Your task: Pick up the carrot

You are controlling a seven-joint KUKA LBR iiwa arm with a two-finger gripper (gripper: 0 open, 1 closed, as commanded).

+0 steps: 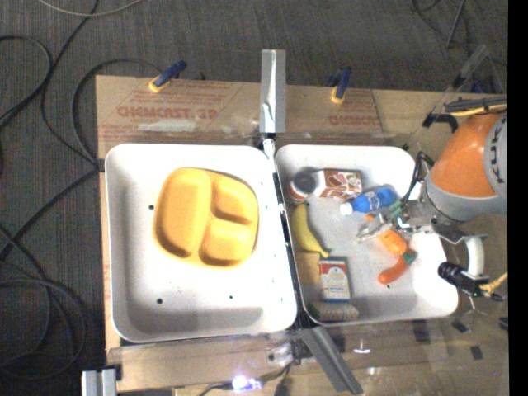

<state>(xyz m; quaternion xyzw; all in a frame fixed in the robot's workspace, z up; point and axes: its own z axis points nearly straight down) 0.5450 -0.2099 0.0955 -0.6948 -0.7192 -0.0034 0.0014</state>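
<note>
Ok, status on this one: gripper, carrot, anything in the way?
Gripper low in right bin, nothing seen held. Carrot on bin floor, just beside it. Blue bottle close by.

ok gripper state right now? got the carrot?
Gripper: low in the right bin, just above the carrot; open or closed cannot be told, and no carrot seen in its grasp.

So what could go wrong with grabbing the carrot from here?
The gripper sits over a crowded patch: the small orange carrot lies close to a blue plastic bottle, so the fingers might nudge or catch the bottle instead. The carrot also lies near the right white bin's front corner and might get pushed against the wall.
</note>
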